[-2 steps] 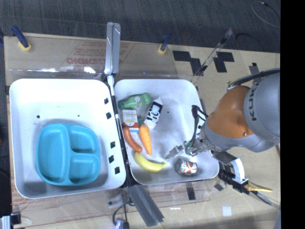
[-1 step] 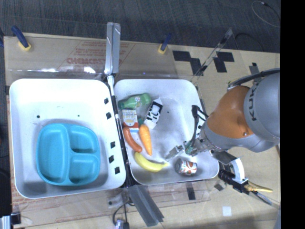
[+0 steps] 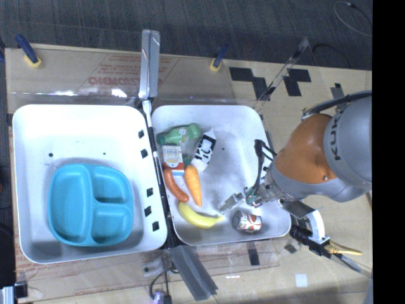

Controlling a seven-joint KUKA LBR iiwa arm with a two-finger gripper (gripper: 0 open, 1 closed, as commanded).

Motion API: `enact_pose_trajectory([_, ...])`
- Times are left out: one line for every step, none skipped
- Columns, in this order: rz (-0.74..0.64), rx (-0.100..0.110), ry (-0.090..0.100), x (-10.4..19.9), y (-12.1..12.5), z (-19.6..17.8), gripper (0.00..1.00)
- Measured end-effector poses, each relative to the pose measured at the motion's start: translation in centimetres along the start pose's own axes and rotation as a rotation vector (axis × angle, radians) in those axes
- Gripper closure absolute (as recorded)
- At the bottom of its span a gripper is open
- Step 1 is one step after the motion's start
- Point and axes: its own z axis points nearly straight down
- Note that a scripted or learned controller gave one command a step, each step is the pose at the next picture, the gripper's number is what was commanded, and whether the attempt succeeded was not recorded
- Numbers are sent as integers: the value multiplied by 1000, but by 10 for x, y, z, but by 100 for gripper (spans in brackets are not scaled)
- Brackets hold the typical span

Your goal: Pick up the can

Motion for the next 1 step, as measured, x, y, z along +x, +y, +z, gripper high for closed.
enact_pose_trajectory([0,0,0,0,0,0,0])
